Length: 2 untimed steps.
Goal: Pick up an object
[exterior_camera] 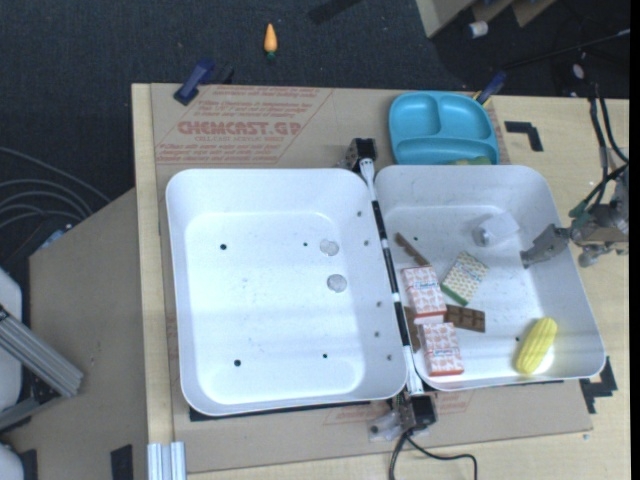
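The right bin point(520, 193) holds a yellow corn cob point(537, 345) at its front right. Two red-and-white boxes point(423, 290) point(441, 349) lie along its left wall. A brown chocolate bar point(465, 318) lies between them, and a green checkered packet point(465, 275) sits just behind it. A thin brown stick point(410, 249) and a small grey knob point(483, 235) lie further back. My gripper point(556, 242) reaches in over the bin's right rim, low and apart from all these objects, with nothing seen in it.
The left bin point(200, 268) holds two small clear discs point(329, 248) point(337, 284). A blue divided tray point(443, 128) stands behind the right bin. A blue clip point(193, 83) lies at the bench's back edge, and an orange carrot point(270, 38) is on the floor. Cables hang at the right.
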Available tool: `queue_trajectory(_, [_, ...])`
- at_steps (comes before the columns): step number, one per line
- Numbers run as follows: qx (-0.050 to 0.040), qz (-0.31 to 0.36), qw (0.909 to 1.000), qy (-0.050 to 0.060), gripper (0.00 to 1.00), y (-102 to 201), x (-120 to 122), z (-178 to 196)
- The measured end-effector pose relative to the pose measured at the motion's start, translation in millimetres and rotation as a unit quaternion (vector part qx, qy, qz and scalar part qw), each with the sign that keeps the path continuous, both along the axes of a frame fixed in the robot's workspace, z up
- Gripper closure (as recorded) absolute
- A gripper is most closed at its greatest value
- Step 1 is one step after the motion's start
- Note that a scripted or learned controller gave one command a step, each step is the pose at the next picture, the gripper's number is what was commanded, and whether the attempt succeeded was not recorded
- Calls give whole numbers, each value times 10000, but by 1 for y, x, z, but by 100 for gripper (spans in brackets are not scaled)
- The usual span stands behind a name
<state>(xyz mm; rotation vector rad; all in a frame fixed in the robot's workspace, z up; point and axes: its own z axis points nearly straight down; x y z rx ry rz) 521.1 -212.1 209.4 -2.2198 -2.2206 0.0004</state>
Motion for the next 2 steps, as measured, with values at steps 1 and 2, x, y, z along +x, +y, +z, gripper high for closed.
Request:
queue_trajectory(1, [-1,6,10000,-6,0,58,-26,-122])
queue_trajectory(2, [-4,4,10000,-33,0,94,21,-123])
